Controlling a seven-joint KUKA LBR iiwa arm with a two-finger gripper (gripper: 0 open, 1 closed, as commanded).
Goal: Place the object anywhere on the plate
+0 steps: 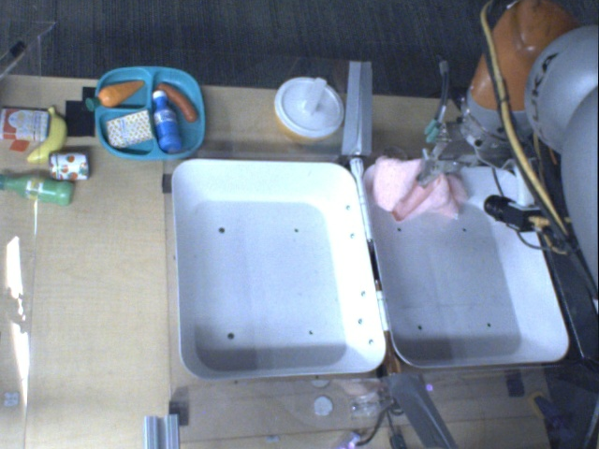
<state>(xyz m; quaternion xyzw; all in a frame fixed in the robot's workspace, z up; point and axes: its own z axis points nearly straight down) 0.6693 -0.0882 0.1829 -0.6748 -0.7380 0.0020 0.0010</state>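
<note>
Dark carpet ran along the far side, and below it the pale wooden bench (94, 307) carried two shallow white bins side by side, the left bin (271, 344) bare inside and the right bin (468, 344) holding the work. The grey arm (562, 73), with its orange band, reached in from the right and dipped toward the right bin's far left corner. Across the bench, beyond the left bin's far left corner, sat a blue divided plate (192, 96) (judged to be the task's goal, though toy food already took up its compartments), with a white-lidded tub (309, 108) between it and the arm, and a banana (51, 137), a small can (68, 166) and a green bottle (37, 190) off to its left. The pink cloth (398, 190) lay crumpled in that far left corner of the right bin, touching the wall, its longer run going left to right. The gripper (436, 168) stood down at the cloth's right end, in contact with its folds; whether it had closed on the fabric could not be told, since the cloth bunched around the tip. The coming move probably turned on this: the plate lay well to the left of the cloth, so any carry would have to rise over the bin wall and cross the whole left bin, and a soft cloth pinched at one end would likely trail.
</note>
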